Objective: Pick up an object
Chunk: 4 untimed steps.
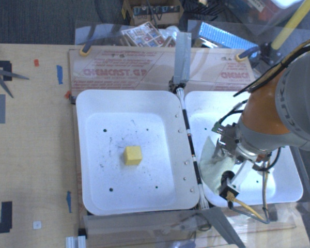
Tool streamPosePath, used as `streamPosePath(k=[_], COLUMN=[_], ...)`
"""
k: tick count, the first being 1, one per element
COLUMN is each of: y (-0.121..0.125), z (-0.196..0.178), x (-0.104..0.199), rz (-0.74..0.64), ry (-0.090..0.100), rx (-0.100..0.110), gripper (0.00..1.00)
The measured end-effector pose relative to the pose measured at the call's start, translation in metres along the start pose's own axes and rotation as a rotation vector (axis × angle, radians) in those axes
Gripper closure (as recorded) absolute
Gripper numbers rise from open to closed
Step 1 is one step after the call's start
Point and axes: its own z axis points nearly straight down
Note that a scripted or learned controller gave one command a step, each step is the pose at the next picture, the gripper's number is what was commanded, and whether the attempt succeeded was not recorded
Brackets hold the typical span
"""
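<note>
Yellow block [133, 155] is the one object I can pick out to grasp. It sits well across the bin divider [187, 133] from the arm [279, 107], near the middle of the far bin [88, 138] and apart from every wall. The gripper [221, 161] is low in the near bin [284, 190], just beside the divider on the arm's side. The wrist hides it, so I cannot tell whether it is spread or pressed together.

My main worry is a close on nothing, because the block is on the other side of the divider. Crossing over low could clip the divider's raised rims. A descent off-centre on the block could nudge it away across the smooth floor.
</note>
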Motion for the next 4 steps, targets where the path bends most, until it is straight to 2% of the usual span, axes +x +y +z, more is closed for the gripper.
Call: streamPosePath(k=[1, 2, 3, 4], y=[0.001, -0.015, -0.014, -0.017], z=[0.0, -0.033, -0.041, -0.064], x=[-0.003, 0.03, 0.027, 0.034], rz=[0.465, 0.871, 0.78, 0.887], ry=[-0.001, 0.0, 0.0, 0.001], rx=[0.001, 0.001, 0.003, 0.0], gripper=[1.0, 1.0, 1.0, 1.0])
